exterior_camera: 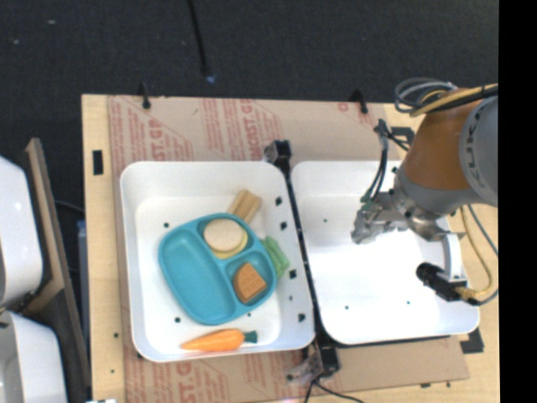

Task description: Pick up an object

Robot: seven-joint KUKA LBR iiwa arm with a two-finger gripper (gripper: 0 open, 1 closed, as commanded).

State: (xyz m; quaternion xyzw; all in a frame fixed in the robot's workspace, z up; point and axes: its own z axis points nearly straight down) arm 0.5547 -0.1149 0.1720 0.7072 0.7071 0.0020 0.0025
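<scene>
Orange plastic carrot looked light, stiff and slick, best pinched across its thick middle; whether the gripper was clenched could not be told.

Two bins side by side at frame centre: left bin, right bin. In left bin: tray at middle, cookie and cracker in its compartments. Block just above tray, toward upper right. Carrot below tray, near bin's lower wall. Gripper over right bin, upper part.
</scene>
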